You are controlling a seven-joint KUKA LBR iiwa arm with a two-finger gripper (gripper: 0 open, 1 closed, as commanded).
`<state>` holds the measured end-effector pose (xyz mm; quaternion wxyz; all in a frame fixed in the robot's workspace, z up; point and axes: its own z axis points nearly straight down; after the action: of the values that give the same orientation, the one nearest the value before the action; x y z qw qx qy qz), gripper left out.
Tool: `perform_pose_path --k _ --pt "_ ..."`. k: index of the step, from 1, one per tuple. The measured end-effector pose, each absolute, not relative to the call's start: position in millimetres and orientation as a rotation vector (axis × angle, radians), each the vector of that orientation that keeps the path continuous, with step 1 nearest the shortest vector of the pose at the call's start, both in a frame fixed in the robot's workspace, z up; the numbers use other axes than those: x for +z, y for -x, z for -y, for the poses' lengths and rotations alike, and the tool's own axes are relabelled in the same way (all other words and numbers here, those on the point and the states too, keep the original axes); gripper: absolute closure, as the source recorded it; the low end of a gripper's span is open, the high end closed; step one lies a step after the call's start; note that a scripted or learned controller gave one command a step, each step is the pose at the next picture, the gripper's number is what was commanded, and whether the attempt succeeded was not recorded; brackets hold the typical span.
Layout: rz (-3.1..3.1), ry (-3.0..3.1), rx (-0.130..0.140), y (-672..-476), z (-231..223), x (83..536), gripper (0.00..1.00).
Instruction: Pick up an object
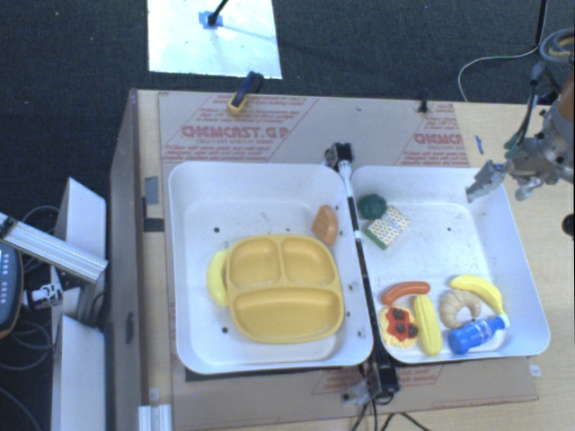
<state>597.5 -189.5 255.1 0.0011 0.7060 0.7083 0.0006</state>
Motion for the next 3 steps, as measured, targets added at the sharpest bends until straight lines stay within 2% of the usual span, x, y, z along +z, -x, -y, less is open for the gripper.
perform_pose_path --k 1,2,3 --pt "-2.224 -2.220 -0.001 -533.9 141 166 0.00" --pt "-2.224 -2.218 0.002 -533.0 93 84 0.00" --pt "-2.224 -2.215 0.002 -584.1 109 85 0.00"
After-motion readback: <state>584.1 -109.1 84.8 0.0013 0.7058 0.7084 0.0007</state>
